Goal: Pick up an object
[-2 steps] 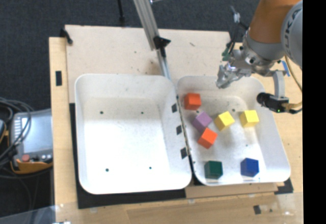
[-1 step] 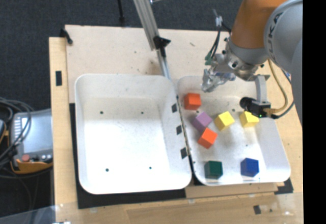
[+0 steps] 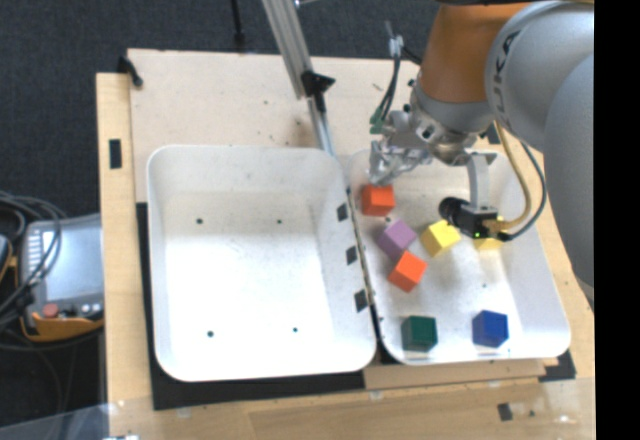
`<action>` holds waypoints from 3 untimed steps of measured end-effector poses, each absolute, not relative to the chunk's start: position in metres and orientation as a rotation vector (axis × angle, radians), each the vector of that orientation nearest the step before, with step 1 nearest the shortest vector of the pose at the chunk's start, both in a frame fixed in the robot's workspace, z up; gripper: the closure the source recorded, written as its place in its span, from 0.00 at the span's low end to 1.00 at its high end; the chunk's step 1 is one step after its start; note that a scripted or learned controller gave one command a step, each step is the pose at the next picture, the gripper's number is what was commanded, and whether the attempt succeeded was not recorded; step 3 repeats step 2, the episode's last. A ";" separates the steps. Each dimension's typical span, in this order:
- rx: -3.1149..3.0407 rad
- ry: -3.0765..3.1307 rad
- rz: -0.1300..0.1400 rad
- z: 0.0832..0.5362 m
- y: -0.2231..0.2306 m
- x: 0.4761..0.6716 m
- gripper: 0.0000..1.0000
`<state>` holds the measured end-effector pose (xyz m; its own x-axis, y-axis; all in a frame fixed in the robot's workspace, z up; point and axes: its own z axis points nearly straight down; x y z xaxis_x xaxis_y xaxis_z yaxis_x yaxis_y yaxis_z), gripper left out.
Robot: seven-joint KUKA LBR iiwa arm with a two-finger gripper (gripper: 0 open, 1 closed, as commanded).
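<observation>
Grey rounded arm [image 3: 550, 68], orange band [image 3: 465, 38] above wrist, black cables looping beside it, silvery metal fingers [image 3: 385, 163]

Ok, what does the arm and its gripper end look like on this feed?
The arm is thick, rounded and grey, with a glossy orange band above the wrist. Below that sits a grey metal gripper. Green and black cables run down beside the wrist, another cable loops over the top of the orange band, and a black cable curves round to a small black unit with a yellow part.
</observation>
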<state>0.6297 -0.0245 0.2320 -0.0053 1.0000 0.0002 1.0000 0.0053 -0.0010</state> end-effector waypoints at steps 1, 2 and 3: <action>-2.214 -2.230 -0.005 0.244 0.026 0.625 1.00; -2.212 -2.230 -0.005 0.251 0.084 0.622 1.00; -2.212 -2.230 -0.005 0.251 0.084 0.622 1.00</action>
